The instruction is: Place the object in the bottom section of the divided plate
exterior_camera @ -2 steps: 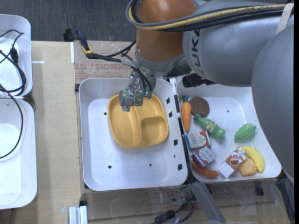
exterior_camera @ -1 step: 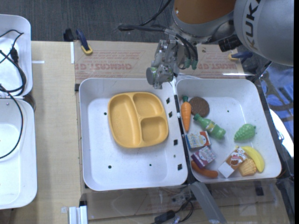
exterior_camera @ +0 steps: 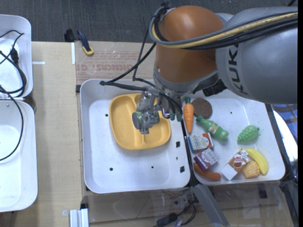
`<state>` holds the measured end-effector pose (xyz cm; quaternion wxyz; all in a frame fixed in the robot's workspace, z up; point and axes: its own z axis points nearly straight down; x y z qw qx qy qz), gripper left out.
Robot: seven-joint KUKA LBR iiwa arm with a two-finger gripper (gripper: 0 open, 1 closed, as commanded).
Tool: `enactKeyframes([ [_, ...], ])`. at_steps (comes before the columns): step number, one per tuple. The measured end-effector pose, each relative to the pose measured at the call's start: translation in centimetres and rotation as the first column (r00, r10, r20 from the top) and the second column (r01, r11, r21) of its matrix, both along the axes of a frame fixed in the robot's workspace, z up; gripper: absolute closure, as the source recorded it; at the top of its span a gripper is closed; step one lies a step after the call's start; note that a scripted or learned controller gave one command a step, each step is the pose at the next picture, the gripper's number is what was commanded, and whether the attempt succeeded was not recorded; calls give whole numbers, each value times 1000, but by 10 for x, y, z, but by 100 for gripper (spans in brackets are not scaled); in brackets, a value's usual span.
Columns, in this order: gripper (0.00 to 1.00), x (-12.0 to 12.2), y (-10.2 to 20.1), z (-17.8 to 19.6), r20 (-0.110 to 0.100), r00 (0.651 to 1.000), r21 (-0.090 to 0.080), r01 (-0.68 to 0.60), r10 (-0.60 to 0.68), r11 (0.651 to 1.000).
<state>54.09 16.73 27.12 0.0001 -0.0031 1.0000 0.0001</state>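
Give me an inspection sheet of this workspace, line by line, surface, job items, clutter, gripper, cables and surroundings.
Surface: wooden bench bearing two white bins side by side, left bin and right bin.
Job's things: yellow divided plate lies in the left bin; which object is meant cannot be told.
Clutter: right bin holds a carrot, green bottle, green fruit, banana, brown disc, sausage and small cartons.
Gripper: gripper sits over the plate; finger state and any load cannot be told.
Cables: black and yellow cables run along the arm; black cables cross the white units at left.
Surroundings: dark floor beyond the bench; blue-and-yellow clamp at the bench's far edge.
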Motion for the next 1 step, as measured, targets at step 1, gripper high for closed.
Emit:
enactKeyframes([
  [1,0,0,0,0,0,1000,0,1,-1,1000],
])
